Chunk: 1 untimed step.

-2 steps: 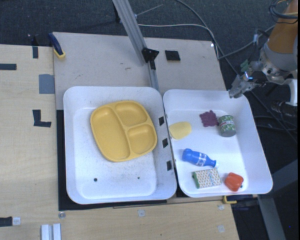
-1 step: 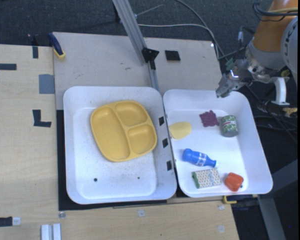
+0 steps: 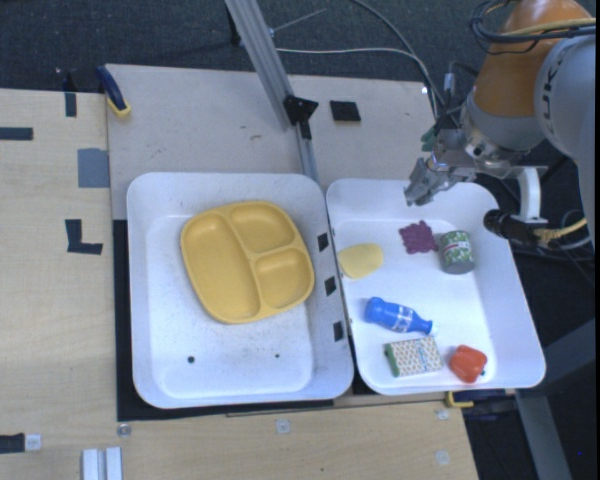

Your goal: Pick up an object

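Observation:
The right bin (image 3: 500, 298) holds several small objects: a purple lump (image 3: 416, 237), a green can (image 3: 456, 251), a pale yellow piece (image 3: 360, 260), a blue bottle (image 3: 397, 317), a checkered box (image 3: 413, 356) and a red piece (image 3: 467, 363). My gripper (image 3: 420, 192) hangs over the bin's far edge, above and just behind the purple lump. Nothing shows between its fingertips.
The left bin (image 3: 160, 358) carries a yellow divided plate (image 3: 247, 260). A slanted metal pole (image 3: 265, 53) crosses behind the bins. Cables (image 3: 525, 230) trail at the right bin's far right corner.

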Motion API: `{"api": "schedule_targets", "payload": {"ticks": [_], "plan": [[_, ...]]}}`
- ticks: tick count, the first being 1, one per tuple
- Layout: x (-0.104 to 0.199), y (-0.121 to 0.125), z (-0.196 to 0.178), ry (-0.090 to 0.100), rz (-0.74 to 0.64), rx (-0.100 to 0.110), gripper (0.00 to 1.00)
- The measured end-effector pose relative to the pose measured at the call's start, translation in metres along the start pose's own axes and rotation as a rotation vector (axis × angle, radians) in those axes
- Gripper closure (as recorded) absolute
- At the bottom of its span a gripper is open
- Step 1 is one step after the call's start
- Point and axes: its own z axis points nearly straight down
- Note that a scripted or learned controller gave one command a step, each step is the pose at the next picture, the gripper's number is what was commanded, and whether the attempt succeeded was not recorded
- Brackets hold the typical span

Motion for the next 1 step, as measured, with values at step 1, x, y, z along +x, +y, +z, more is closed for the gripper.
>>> {"api": "schedule_targets", "payload": {"ticks": [1], "plan": [[0.0527, -0.0082, -0.0101, 0.001, -0.001, -0.001, 1.0]]}}
